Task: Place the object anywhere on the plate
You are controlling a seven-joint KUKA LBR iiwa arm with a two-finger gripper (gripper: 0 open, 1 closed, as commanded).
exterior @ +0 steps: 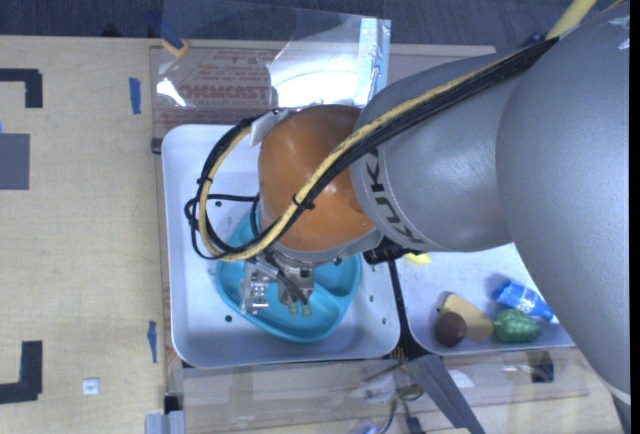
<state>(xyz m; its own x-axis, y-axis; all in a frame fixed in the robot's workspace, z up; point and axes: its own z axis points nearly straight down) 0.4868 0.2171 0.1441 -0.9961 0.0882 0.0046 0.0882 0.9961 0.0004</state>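
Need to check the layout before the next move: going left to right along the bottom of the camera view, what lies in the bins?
Blue plate with the gripper over it → brown egg-shaped object → green object, with a blue packet just above it.

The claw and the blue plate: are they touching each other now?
Cannot tell. In the camera view the claw sits over the blue plate, overlapping it, but neither contact nor a gap shows from above.

Blue plate (322, 320) lies in the left bin, seemingly flat, partly hidden.
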